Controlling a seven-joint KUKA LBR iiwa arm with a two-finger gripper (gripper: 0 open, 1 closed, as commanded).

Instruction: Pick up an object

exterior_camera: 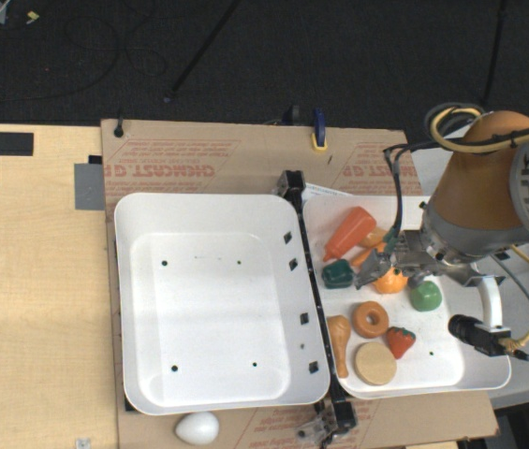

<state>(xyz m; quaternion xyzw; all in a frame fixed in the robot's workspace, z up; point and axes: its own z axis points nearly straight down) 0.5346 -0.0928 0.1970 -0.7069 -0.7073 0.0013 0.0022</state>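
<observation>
The gripper is seen low in the right bin, among the toys; whether it is open cannot be told. The carrot lies beside it. Open room is seen in the left bin.

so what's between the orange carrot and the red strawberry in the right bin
In the camera view, a brown ring-shaped doughnut lies between the orange carrot and the red strawberry, with a small orange piece nearby.

arm cut off right, tool fingers unclear

Even overhead light, soft shadows, slightly grainy.
</observation>
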